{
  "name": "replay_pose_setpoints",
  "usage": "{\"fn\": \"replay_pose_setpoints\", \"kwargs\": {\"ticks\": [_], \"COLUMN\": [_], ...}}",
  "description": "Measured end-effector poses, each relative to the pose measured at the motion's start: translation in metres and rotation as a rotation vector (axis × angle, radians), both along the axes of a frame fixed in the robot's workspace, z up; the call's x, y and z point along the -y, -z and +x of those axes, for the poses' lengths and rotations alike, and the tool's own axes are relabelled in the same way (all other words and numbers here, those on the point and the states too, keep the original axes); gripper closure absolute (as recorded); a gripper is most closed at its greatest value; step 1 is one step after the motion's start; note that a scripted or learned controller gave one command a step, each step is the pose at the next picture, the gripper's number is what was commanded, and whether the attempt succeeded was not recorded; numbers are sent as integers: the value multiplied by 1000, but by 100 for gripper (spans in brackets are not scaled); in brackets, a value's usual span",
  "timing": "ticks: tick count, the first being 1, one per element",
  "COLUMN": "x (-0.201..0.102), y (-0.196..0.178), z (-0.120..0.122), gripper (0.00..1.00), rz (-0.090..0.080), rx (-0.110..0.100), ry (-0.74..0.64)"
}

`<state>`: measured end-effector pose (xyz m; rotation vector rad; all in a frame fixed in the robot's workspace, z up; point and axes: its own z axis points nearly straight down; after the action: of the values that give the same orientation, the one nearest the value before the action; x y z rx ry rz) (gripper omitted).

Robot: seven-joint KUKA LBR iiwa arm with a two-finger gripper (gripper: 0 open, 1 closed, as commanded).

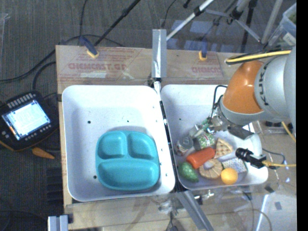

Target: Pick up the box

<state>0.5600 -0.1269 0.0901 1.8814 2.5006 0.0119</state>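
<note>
A: Where does the grey arm with the orange band [245, 93] sit?
B: Above the right white bin [185, 112]; its two-finger gripper [210, 125] is low over the pile.

A: The box?
B: A small green printed carton [206, 139], lying just under the gripper near the bin's middle.

A: Grip state?
B: Cannot tell.

A robotics lab: a grey and orange arm [260, 88] reaches over two white bins [77, 129] on a wooden bench [110, 64], a teach pendant [24, 121] lies on the carpet at left, and cables [101, 18] and stand legs [231, 11] cross the floor behind
</note>
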Motion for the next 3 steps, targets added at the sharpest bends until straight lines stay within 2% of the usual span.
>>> {"fn": "replay_pose_setpoints", "kwargs": {"ticks": [1,2,3], "x": [32,12,11], "y": [-31,0,-8], "z": [-46,-2,-2], "gripper": [0,0,100], "rz": [4,-2,1], "rx": [-17,-2,-3], "ry": [115,44,44]}}
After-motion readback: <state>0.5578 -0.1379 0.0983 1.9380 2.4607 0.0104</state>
